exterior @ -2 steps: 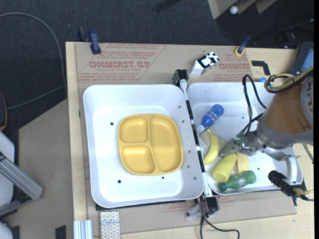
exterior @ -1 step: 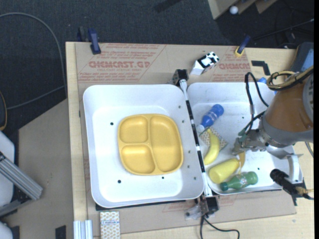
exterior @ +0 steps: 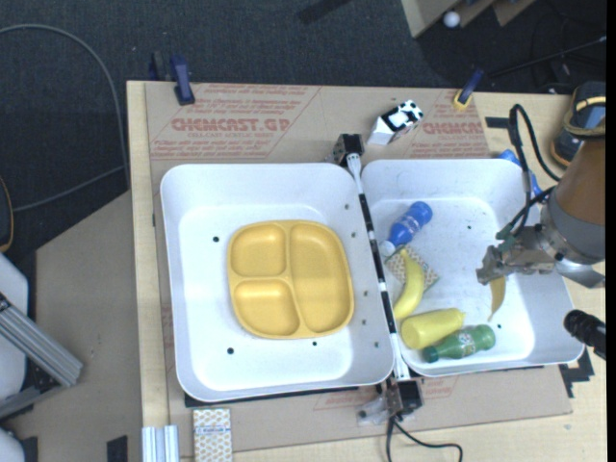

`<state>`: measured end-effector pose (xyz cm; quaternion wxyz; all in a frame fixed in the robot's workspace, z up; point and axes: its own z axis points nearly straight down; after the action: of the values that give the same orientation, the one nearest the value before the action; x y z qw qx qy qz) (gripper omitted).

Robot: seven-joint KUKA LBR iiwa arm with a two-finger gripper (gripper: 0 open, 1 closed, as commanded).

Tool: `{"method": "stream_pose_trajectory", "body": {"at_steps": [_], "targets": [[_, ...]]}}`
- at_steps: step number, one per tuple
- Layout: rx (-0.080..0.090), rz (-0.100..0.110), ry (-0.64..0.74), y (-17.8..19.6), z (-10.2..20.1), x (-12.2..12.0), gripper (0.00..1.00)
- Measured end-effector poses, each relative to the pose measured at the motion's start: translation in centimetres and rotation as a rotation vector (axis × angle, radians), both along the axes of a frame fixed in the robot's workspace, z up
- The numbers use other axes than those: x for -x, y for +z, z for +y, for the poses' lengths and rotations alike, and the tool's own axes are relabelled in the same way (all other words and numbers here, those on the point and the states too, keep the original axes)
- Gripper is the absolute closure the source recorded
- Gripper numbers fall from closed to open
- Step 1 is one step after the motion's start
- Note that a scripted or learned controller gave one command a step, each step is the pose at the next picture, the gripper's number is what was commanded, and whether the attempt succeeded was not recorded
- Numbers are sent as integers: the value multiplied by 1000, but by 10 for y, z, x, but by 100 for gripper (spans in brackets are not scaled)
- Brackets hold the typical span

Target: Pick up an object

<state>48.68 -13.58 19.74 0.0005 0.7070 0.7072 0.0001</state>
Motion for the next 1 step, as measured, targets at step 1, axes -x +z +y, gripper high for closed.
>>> {"method": "stream_pose_trajectory", "body": {"at_steps": [1], "targets": [[0,0,1,42,62,-37,100]]}}
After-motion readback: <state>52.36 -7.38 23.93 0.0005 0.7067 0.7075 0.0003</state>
